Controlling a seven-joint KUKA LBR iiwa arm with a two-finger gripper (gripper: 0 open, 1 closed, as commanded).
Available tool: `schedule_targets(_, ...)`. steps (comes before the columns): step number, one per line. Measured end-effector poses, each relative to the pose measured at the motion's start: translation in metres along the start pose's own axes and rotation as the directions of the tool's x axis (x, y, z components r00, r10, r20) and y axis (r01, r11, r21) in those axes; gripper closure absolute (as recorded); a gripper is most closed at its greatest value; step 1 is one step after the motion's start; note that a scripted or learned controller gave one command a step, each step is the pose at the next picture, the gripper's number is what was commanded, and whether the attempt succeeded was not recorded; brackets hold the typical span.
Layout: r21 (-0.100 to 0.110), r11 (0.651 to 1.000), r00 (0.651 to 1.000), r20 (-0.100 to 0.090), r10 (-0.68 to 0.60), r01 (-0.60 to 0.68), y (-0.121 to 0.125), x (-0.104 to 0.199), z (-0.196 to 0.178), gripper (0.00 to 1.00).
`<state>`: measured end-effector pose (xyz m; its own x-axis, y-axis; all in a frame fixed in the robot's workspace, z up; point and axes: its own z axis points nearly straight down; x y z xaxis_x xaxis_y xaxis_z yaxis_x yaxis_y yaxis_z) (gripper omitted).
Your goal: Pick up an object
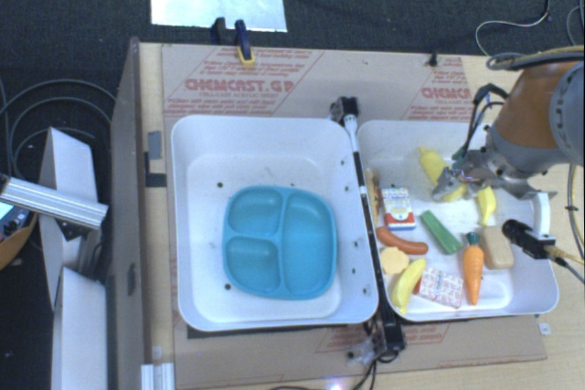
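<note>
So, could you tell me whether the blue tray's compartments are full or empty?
Empty: the blue tray in the left bin shows bare blue in all its compartments.

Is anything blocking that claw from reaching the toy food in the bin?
Nothing visible blocks it. The tool is already low over the right bin, among the toys: a yellow piece sits just up-left of it, a banana to its right, and a green stick just below.
</note>
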<state>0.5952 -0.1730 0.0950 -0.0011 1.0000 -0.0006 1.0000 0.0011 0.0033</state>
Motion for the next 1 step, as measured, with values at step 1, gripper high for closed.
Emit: schedule_targets(1,0.003,1.0,1.0,-0.002,0.001,-0.001,-0.0473,0.0194,-0.0516,1.0)
